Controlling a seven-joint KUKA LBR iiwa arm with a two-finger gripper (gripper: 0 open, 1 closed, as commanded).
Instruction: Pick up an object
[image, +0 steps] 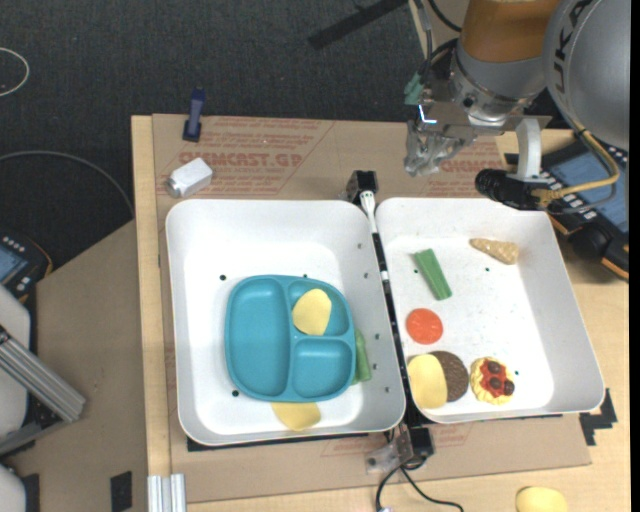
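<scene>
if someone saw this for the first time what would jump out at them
The teal divided tray in the left bin stands out most, with a yellow piece in its upper right compartment. In the right bin, a red disc lies below a green stick. The gripper hangs above the bins' far edge.

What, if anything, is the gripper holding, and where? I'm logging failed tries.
Nothing is seen in the gripper. It hangs above the bench beyond the right bin, away from the food pieces.

Glossy white plastic bins (270, 225) — smooth teal plastic plate (265, 340) — matt cardboard (280, 150) beneath.
</scene>
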